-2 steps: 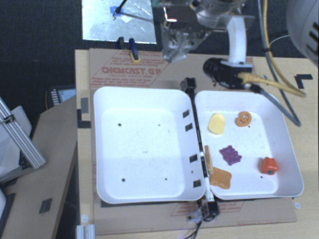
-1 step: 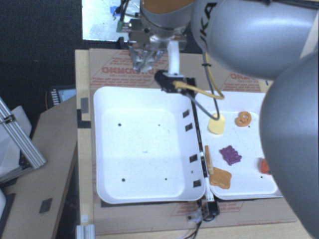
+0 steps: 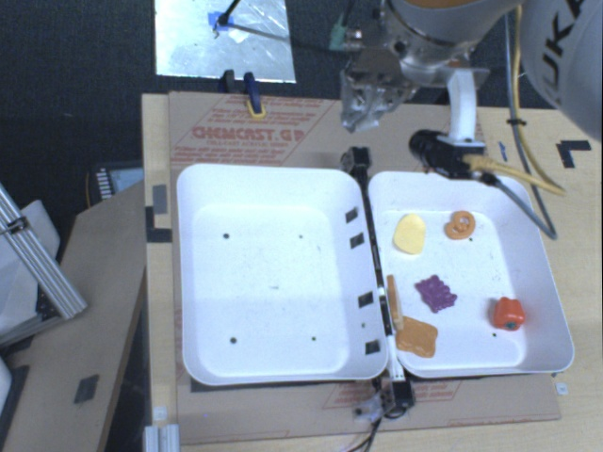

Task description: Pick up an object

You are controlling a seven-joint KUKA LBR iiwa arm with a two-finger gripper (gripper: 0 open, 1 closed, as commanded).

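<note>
Left shallow white plastic bin (image 3: pixel 203 252) bare on the tabletop; right shallow white plastic bin (image 3: pixel 537 290) carrying a flat orange-brown slab (image 3: pixel 416 336), pale yellow lump (image 3: pixel 409 234), purple cluster (image 3: pixel 436 293), orange ring (image 3: pixel 461 224), red-orange block (image 3: pixel 507 314) — metal pincer (image 3: pixel 366 111) raised above the bins' far edge, nothing seen gripped, finger state unclear.

Single fixed camera above bench (image 3: pixel 113 252), looking down at slant. Both white bins (image 3: pixel 264 281) fully in frame, mid-distance. Arm (image 3: pixel 452 8) enters from right, top of frame, cropped.
</note>
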